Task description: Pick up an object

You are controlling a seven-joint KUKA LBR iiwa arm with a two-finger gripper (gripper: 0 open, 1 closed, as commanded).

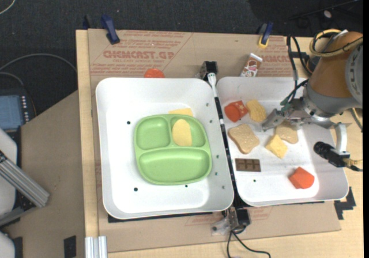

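Note:
The right bin (271,194) holds several food pieces: a red piece (233,110), a yellow chip (256,111), a bread slice (244,137), a toast piece (286,134), a yellow cheese wedge (277,147), a brown chocolate bar (248,164) and an orange-red piece (301,178). My gripper (275,120) hangs low over the bin's upper middle, just above the toast piece and right of the yellow chip. Nothing is seen lifted off the bin floor.
The left bin (115,136) carries a green divided plate (171,162) with a yellow piece (181,132) in its upper right compartment. A small carton (251,65) and an orange bit (153,72) lie on the bench behind the bins. A black part (330,154) juts over the right bin's right side.

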